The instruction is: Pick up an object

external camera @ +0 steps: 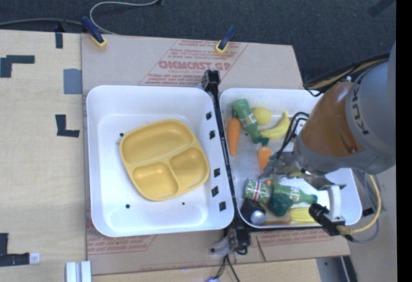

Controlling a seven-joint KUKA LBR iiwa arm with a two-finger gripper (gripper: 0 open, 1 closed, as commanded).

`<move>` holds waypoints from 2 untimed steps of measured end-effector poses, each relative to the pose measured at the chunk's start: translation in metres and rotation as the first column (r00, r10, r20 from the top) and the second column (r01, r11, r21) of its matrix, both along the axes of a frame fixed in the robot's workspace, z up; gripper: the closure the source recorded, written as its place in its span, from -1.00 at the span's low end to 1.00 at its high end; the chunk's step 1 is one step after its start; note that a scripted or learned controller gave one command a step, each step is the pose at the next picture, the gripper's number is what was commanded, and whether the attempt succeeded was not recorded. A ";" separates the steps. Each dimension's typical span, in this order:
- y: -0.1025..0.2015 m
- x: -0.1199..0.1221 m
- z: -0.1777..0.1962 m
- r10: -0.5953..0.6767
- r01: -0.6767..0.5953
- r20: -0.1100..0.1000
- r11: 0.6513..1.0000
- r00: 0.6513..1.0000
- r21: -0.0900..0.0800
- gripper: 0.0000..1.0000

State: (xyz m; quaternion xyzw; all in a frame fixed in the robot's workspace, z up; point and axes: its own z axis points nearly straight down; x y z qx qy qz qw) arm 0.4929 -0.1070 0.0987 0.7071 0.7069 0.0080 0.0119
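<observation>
The right bin (353,185) holds several toy foods. At its back are a green bottle (244,112), a lemon (261,114) and a banana (281,126). A long carrot (233,136) lies by the left wall, and a short carrot (264,157) sits mid-bin. Near the front are a labelled green bottle (262,190), a dark green piece (280,205), a corn cob (300,214) and a small grey ball (257,216). My gripper (277,169) hangs low over the middle of this bin, just right of the short carrot and above the labelled bottle. The orange-banded wrist hides the bin's right middle.
The left bin (106,145) holds a yellow divided plate (164,158). A black divider with clips (216,145) separates the two bins. Cardboard lies under both bins, with yellow clamps (224,42) at its back edge. A cable (122,7) runs behind.
</observation>
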 end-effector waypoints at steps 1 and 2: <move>0.000 0.000 0.000 0.000 0.000 0.000 1.000 1.000 0.000 -1.00; 0.009 0.086 -0.012 0.002 -0.002 -0.023 1.000 1.000 0.004 -1.00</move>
